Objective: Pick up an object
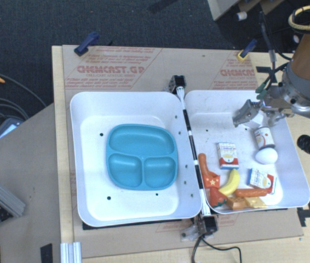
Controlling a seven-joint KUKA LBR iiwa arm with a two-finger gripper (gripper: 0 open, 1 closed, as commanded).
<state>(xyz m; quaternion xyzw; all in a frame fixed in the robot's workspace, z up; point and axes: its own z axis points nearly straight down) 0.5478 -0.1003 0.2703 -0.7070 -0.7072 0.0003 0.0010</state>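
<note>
My gripper (260, 117) hangs over the upper right part of the right bin (210, 106), open, with nothing between its fingers. Just below it lies a small white bottle with a red label (263, 137), and under that a white egg (266, 155). Further toward the bin's front lie a small red and white carton (228, 154), a second carton (261, 178), a banana (231, 182), a long red pepper (206, 173) and an orange carrot-like piece (251, 192). None of these touches the gripper.
The left bin (86, 147) holds a blue divided plate (142, 156). A black hinge strip (188, 130) runs between the two bins. The toys crowd the right bin's front half. Blue clamps (86, 44) sit at the board's far edge.
</note>
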